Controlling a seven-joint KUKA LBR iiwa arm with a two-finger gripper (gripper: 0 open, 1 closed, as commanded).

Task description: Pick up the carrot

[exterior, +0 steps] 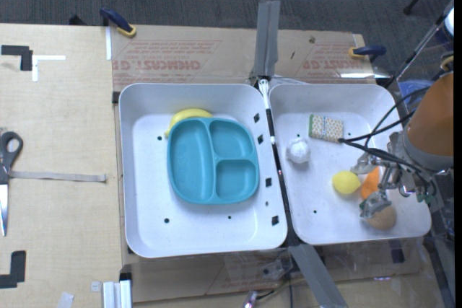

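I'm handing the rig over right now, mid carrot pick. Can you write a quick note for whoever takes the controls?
Gripper: down in the right bin, near its right wall; whether it is open or shut can't be read from here.
Carrot: the orange piece in the right bin, right at the gripper, beside the yellow lemon-like fruit. A brownish round object lies just below.
Done: arm has reached the carrot's spot.
Left: confirm a grasp, then lift the carrot; it does not look raised yet.
Elsewhere: blue divided plate sits in the left bin.
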